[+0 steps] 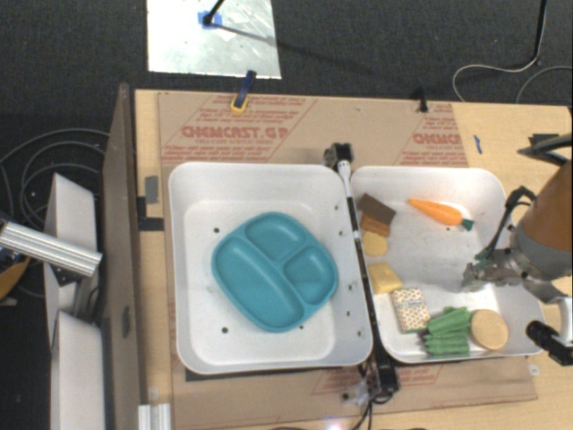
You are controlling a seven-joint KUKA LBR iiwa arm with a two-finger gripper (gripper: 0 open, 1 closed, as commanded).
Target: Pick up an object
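Note:
The right bin holds several small items: an orange carrot at the back, a brown block and a tan piece by the left wall, a pale yellow wedge, a patterned square packet, a green leafy piece and a round tan cookie at the front. My gripper comes in from the right and sits low over the bin's right side, above the cookie and below the carrot. Nothing shows between its fingers.
The left bin holds a teal divided plate. A black clip sits where the two bins meet at the back. Cardboard lies under both bins, and a shiny sheet lies on the dark floor behind.

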